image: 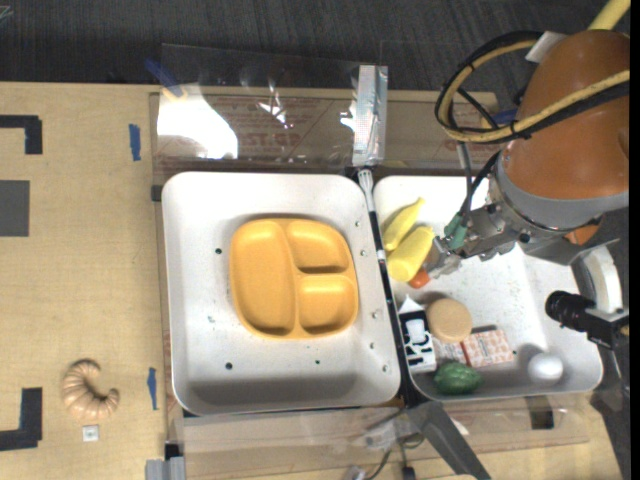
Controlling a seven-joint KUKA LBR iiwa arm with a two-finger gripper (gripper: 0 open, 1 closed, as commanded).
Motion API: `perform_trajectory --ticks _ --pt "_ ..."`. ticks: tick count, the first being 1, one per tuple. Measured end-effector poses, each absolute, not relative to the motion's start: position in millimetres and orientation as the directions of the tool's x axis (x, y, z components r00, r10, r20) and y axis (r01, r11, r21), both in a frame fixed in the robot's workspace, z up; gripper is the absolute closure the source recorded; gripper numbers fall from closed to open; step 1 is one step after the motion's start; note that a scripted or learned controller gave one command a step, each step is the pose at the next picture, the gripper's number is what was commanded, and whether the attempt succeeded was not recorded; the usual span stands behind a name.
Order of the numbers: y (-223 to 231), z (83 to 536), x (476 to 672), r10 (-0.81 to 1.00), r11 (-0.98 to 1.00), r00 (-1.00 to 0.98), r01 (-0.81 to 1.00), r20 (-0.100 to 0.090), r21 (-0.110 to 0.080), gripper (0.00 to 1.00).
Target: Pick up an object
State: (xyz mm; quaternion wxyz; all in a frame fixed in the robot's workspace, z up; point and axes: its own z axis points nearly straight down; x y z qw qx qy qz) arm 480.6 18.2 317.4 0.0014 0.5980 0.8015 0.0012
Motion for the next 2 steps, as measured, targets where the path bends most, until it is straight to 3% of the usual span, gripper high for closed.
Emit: perform_trajectory --ticks 1,2 --pt "18 317 480.3 0.959 0.284 -0.284 0.959 0.0 0.002 0.0" --pt "-16 213 514.0 0.997 0.073 -0.073 0.997 0.001 -0.007 0.0"
